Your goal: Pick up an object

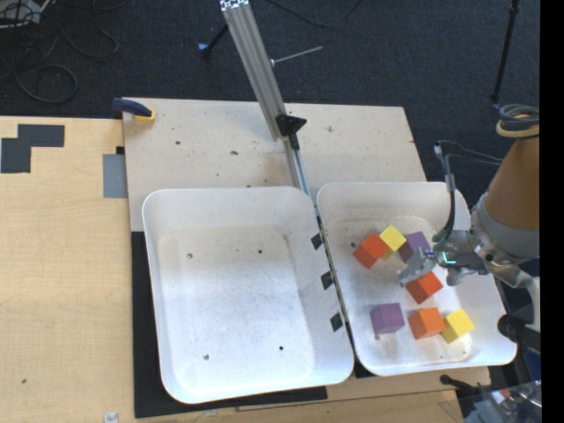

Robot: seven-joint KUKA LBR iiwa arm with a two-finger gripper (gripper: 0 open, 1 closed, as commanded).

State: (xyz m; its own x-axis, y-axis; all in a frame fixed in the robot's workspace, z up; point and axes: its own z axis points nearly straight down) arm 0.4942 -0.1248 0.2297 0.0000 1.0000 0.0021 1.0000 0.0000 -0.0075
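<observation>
The right bin (352, 203) holds several small blocks. A red-orange block (371, 250), a yellow block (393, 238) and a purple block (414, 244) cluster near its middle. Toward the front lie a purple block (387, 318), an orange block (426, 322) and a yellow block (458, 325). My gripper (421, 271) reaches in from the right and hangs low over the bin, just above a red block (426, 287). It partly covers that block's top edge and stands right beside the upper purple block.
The left bin (176, 210) sits beside the right one, with black clips (324, 279) along the shared wall. A slanted aluminium bar (260, 69) rises behind the bins. A blue-and-yellow clamp (134, 109) lies at the bench's back left corner.
</observation>
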